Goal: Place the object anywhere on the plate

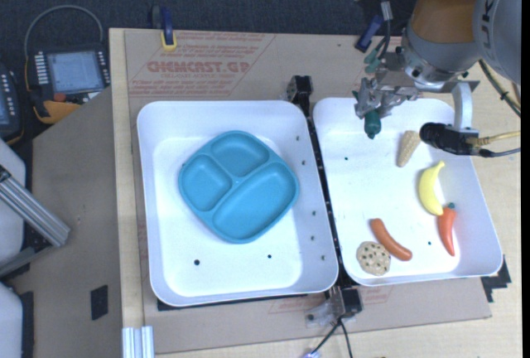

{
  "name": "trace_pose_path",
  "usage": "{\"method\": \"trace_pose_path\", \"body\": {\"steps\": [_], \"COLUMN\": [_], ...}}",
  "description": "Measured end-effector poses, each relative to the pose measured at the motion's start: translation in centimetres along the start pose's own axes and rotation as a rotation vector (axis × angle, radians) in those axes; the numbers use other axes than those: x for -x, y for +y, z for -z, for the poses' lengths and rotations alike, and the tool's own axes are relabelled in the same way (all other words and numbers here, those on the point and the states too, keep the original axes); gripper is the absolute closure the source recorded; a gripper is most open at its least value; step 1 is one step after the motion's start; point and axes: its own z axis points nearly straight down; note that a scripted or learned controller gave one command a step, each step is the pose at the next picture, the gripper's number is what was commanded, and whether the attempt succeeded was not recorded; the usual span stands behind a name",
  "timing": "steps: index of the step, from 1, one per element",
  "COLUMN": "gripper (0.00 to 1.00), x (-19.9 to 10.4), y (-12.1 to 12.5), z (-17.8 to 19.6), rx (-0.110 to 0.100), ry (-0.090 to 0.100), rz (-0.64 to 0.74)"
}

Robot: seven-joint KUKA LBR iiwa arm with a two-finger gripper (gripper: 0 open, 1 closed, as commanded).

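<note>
The blue divided plate lies in the left white bin. In the right bin rest a tan bread-like piece, a yellow banana, an orange carrot, a red sausage and a cookie. My gripper hangs over the right bin's far left corner, left of the tan piece and apart from it. Its teal fingertips are together, shut, with nothing seen between them.
A black clamp sits at the far end of the divider between the bins. A black cable fitting of the arm hangs over the right bin, near the tan piece. A screen device lies off the bench at far left.
</note>
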Motion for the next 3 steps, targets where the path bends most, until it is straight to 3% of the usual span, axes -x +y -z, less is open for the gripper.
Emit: {"method": "trace_pose_path", "body": {"steps": [3], "gripper": [1.0], "x": [-15.5], "y": [2.6], "z": [-0.7], "rx": [0.0], "ry": [0.001], "rz": [0.0]}}
